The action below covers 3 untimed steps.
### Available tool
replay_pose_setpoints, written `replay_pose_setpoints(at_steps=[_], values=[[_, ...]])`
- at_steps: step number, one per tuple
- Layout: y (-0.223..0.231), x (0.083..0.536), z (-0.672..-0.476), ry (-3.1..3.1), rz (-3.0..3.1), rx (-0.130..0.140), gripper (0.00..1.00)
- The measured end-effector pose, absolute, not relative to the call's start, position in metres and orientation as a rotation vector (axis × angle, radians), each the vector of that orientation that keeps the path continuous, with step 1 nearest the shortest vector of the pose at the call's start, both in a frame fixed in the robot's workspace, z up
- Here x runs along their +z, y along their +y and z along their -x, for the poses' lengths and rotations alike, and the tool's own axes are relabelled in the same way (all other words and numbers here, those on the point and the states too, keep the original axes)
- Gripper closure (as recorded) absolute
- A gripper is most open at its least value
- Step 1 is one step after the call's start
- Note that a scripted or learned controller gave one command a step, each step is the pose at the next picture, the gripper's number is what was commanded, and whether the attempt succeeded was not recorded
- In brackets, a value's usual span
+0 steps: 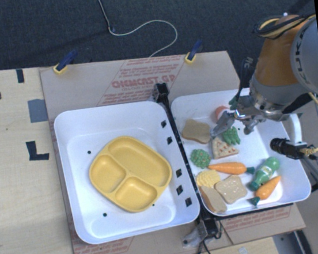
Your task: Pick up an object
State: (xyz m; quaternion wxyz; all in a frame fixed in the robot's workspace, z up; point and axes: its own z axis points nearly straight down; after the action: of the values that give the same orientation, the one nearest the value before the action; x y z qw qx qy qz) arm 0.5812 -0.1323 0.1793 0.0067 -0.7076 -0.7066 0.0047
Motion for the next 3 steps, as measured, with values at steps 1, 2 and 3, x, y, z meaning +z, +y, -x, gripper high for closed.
replay_pose_setpoints(at_steps=[1, 2, 3], values=[[-0.132, 0.188, -0.584, -2.222, 2.218, 0.001, 0.0], [-0.14, 0.137, -0.588, -2.22, 2.218, 0.007, 0.0], [-0.141, 0.086, -0.589, -2.227, 2.223, 0.003, 0.0]])
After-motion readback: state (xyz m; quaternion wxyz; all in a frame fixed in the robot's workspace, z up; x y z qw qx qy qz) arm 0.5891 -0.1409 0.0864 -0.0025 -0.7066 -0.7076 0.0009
